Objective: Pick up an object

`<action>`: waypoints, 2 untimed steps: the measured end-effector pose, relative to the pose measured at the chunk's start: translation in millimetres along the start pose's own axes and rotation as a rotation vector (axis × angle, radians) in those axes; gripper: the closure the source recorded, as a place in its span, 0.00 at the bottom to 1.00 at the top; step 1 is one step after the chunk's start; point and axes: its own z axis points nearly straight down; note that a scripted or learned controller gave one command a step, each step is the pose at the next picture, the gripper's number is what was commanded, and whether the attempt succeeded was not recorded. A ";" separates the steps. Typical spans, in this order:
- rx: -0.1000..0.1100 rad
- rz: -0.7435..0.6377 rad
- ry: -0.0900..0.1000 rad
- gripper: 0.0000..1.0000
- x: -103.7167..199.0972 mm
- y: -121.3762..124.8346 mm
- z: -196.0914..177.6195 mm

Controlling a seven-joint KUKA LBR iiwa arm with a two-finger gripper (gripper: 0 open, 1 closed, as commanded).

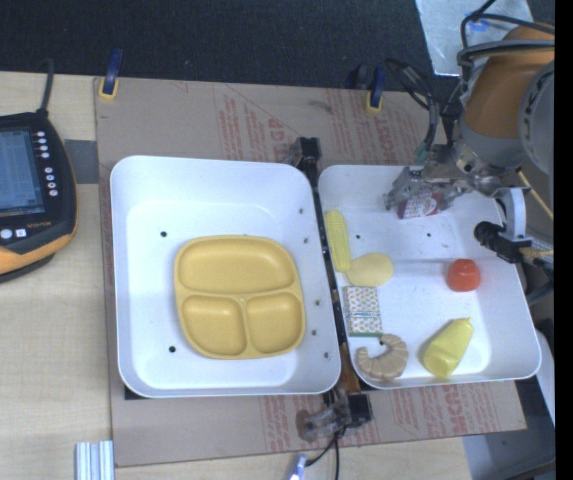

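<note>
My gripper (434, 180) hangs low over the far end of the right bin (526, 348), right above a crumpled silver and pink packet (418, 204). Whether it touches the packet is unclear. Further objects lie in this bin: a yellow corn cob (337, 238), a pale yellow lump (370, 269), a red ball (463, 275), a yellow bottle-shaped toy (447, 347), a tan croissant-like piece (382, 358) and a small patterned box (363, 309).
The left bin (146, 208) holds a yellow divided plate (239, 295). A tablet controller (11, 193) lies on the bench at far left. Cables and the arm's orange band (501, 88) crowd the back right corner.
</note>
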 end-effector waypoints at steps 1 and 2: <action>0.000 -0.001 0.000 1.00 -0.7 0.3 -10.8; 0.000 0.003 0.000 1.00 -32.4 -66.1 -22.5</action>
